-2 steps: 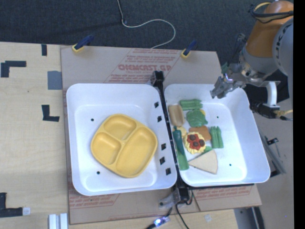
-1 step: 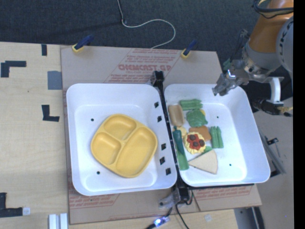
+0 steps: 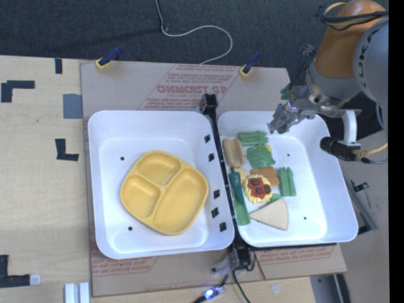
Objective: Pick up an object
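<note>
While my arm reaches in from the right, I see the hand (image 3: pixel 278 125) hanging over the upper rim of the right bin (image 3: pixel 328 188), just above the pile of toy food. Whether it is open or closed I cannot tell from this angle; nothing shows between its tips.

All the pickable pieces lie in the right bin, crowded toward its left wall. Nearest the hand is a green bean pod (image 3: pixel 252 137), with a green leafy piece (image 3: pixel 260 153) just below it and a tan bread roll (image 3: pixel 232 151) beside the wall. Lower down I make out a pizza slice (image 3: pixel 259 187) with red topping, a long green cucumber (image 3: pixel 239 199) along the wall, a green ridged piece (image 3: pixel 287 181) on the right of the pile, and a pale wedge (image 3: pixel 273 214) at the bottom.

Left bin (image 3: pixel 104 188) holds a yellow divided plate (image 3: pixel 164 192), lying flat, well apart from the hand. Both bins sit on a cardboard sheet (image 3: pixel 189 87) on the desk (image 3: pixel 38 169).
</note>
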Controlling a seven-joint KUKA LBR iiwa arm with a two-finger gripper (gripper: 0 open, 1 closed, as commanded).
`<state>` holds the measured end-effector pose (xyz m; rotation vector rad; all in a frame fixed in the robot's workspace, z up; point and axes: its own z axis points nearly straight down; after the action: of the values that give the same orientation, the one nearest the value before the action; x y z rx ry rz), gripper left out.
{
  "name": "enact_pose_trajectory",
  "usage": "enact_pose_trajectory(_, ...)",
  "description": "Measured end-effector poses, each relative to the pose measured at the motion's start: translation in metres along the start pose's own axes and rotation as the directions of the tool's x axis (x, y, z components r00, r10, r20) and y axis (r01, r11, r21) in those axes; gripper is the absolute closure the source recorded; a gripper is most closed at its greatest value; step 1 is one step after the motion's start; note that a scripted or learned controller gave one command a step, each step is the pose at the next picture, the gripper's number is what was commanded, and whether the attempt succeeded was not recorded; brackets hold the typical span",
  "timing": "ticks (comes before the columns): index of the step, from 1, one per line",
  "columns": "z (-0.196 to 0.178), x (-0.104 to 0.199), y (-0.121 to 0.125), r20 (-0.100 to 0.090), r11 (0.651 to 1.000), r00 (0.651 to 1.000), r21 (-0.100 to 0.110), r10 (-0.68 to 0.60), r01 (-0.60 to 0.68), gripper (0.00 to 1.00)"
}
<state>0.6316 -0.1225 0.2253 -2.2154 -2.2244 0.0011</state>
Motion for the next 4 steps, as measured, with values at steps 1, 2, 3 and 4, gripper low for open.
enact_pose_trajectory(1, 0.011, 0.043, -0.03, 0.0, 1.0, 1.0, 0.002, 0.0, 0.0, 1.0)
enact_pose_trajectory(2, 0.004, 0.094, -0.049, -0.001, 1.0, 1.0, 0.001, -0.002, 0.002, 1.0)
enact_pose_trajectory(3, 0.012, 0.132, -0.082, 0.0, 1.0, 1.0, 0.004, -0.001, 0.001, 1.0)
enact_pose_trajectory(4, 0.002, 0.173, -0.103, -0.001, 1.0, 1.0, 0.002, -0.002, 0.002, 1.0)
